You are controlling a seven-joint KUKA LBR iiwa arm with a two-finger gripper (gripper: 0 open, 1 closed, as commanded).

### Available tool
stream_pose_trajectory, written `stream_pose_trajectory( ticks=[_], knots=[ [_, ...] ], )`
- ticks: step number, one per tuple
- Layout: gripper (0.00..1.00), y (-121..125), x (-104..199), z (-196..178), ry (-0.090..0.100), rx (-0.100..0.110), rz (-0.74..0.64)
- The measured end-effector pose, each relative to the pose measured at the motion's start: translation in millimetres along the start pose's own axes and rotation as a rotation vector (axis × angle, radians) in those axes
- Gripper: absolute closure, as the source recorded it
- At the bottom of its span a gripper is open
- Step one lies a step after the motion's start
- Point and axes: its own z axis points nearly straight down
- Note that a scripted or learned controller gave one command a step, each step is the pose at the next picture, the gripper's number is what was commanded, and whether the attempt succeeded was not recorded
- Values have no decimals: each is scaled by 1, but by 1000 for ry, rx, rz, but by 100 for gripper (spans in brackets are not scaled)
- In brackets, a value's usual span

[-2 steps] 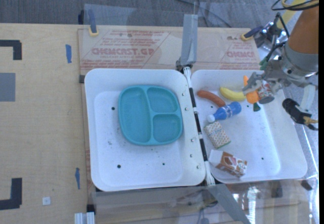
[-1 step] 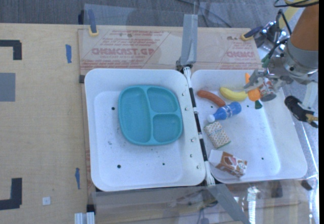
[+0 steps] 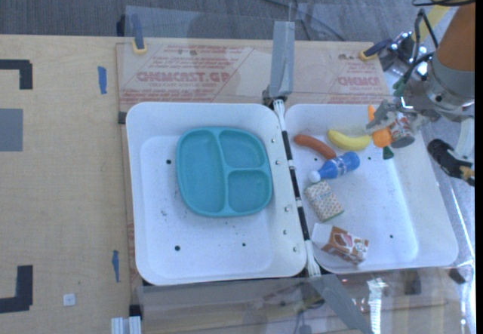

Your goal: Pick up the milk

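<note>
The right bin [image 3: 423, 212] holds two small cartons, and I cannot tell which is the milk. One is speckled beige [image 3: 323, 200] and lies near the bin's left wall. The other is brown and white [image 3: 347, 244] and lies at the front. My gripper [image 3: 395, 127] hangs over the far right part of this bin, well away from both cartons. It is right next to a small orange item [image 3: 382, 137].
A blue bottle with a white cap [image 3: 336, 167], a yellow banana [image 3: 348, 139] and a reddish sausage [image 3: 315, 146] lie in the right bin's far half. A teal divided plate [image 3: 224, 171] sits in the left bin [image 3: 151, 204]. Cables hang by the arm at the right.
</note>
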Motion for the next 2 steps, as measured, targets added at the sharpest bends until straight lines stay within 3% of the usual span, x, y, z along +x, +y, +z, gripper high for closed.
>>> stream_pose_trajectory(
  ticks=[1, 2],
  knots=[
    [100, 9, 62, 15, 4, 11, 128],
    [100, 44, 11, 22, 2, 6, 35]
  ],
)
